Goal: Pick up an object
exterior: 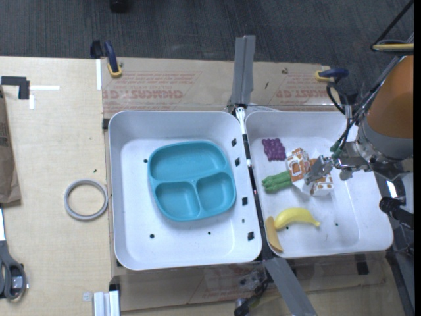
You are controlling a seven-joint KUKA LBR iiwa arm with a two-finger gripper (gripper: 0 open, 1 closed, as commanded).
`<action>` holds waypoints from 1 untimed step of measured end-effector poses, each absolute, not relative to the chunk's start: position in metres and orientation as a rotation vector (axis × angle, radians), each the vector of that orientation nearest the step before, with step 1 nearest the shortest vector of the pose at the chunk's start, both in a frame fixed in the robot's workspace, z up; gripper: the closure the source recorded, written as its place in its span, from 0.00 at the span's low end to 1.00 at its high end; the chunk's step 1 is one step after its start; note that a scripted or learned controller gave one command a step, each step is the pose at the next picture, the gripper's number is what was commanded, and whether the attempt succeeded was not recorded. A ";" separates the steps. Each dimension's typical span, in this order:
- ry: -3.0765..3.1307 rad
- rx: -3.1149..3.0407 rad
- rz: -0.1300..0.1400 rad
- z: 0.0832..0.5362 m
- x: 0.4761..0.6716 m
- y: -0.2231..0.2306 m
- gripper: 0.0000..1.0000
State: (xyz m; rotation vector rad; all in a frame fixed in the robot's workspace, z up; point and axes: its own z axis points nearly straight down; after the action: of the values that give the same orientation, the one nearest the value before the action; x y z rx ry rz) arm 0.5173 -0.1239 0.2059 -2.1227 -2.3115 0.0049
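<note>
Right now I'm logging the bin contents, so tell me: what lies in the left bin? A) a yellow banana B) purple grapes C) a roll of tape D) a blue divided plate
D: the blue divided plate lies in the left bin, while the banana and the purple grapes lie in the right bin.

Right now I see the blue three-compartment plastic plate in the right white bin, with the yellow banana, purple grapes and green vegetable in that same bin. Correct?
Not quite. The camera view shows the blue three-compartment plastic plate in the left white bin. The yellow banana, purple grapes and green vegetable do lie in the right white bin.
</note>
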 end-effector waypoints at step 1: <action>-2.004 -2.418 0.005 0.240 0.510 -0.162 0.00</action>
State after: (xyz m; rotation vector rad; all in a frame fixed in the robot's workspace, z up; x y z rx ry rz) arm 0.5104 -0.1622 0.2396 -2.4184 -2.0038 0.0048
